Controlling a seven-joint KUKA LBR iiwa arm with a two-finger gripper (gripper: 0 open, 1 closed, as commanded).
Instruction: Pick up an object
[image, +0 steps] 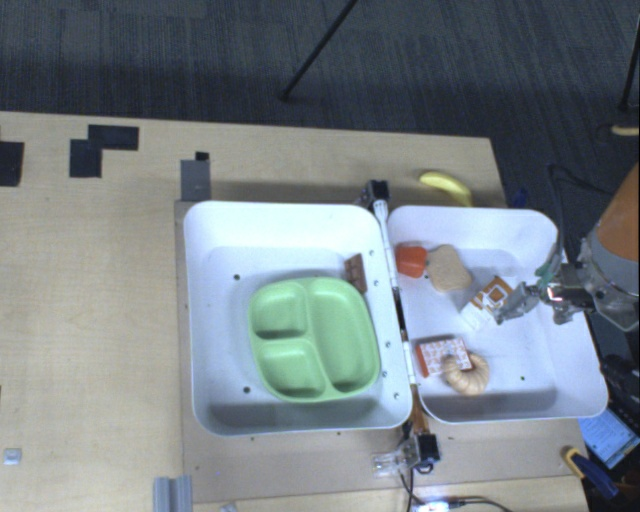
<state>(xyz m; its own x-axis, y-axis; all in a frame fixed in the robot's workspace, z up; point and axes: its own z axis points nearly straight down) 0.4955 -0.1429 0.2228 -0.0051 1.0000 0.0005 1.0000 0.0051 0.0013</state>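
My gripper (538, 308) hangs over the right side of the right bin (570, 395), open, with bare white bin floor showing between its fingers. Its left finger (513, 305) is just right of a small orange and white box (491, 295), apart from it or barely touching. A red block (411, 260) and a tan round piece (449, 269) lie at the bin's back left. A red and white packet (442, 353) and a tan ring-shaped pastry (467, 374) lie at the front.
The left bin (215, 300) holds a green divided plate (311, 338) and a small brown piece (355, 268) by the divider. A yellow banana (445, 185) lies on the bench behind the right bin. Cables and clips sit at the bench's front edge.
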